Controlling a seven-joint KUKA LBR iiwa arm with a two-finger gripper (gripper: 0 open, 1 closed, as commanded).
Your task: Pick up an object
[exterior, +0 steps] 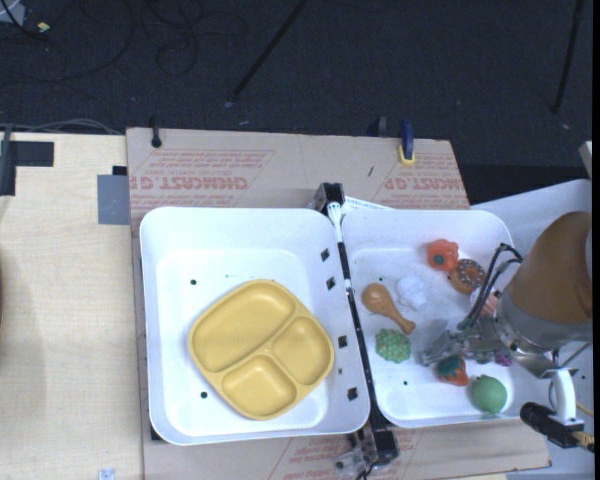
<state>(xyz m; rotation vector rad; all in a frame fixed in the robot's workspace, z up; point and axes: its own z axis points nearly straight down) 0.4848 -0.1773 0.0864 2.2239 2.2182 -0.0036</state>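
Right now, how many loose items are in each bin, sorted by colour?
Yellow: 1, the divided tray, left bin
Green: 2, broccoli-like piece, ball
Orange/red: 3
Tan: 1, drumstick shape
White: 1
Total: 8

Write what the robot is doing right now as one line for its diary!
arm: low in right bin | gripper: by red toy | grasp: unconfirmed | left bin: yellow tray
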